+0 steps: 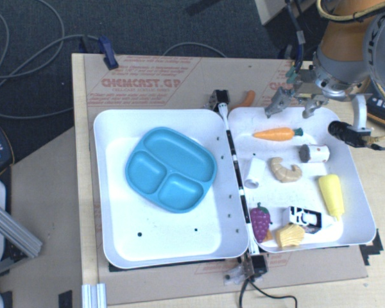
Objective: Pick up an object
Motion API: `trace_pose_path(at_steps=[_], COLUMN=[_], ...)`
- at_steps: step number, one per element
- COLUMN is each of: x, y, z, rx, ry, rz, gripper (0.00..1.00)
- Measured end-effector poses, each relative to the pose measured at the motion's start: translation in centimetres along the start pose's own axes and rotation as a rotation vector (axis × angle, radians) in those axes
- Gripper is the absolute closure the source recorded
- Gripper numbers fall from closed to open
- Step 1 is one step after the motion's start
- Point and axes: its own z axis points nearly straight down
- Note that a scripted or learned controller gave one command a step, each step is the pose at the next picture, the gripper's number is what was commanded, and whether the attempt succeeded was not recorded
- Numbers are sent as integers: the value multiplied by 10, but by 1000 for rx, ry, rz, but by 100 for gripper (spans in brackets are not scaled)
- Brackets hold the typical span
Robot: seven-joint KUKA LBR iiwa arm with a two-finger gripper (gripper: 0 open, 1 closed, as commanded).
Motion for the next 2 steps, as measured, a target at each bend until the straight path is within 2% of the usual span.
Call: trace_pose_path(at_steps=[1, 2], x=[-32, -28], y=[-18, -60], z=[131, 124], rx=[10, 5], ry=[1, 1], rz=[4, 2], gripper=[0, 0])
